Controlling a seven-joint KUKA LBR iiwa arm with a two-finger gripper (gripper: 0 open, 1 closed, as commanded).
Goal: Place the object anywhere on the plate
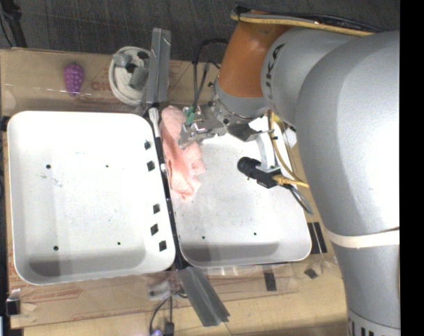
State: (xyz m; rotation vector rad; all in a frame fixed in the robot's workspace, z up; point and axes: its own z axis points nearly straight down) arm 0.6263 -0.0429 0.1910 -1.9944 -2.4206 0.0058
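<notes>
Wooden bench (pixel 92 303) carried two white bins (pixel 78 187). Nearer, the right bin's floor (pixel 233 215) lay bare. Farther, a pink cloth (pixel 180 156) slumped against its left wall, likely dragged there. The gripper (pixel 194 128) touched the cloth's far end; its grip could not be told. No plate was evident.

The grey arm with orange band (pixel 268 61) reaches into the right shallow white bin (pixel 247 247). Its gripper (pixel 194 128) is at a crumpled pink cloth (pixel 180 159) lying along this bin's left wall. A small purple object (pixel 73 78) lies on the bench behind the left white bin (pixel 78 264).
</notes>
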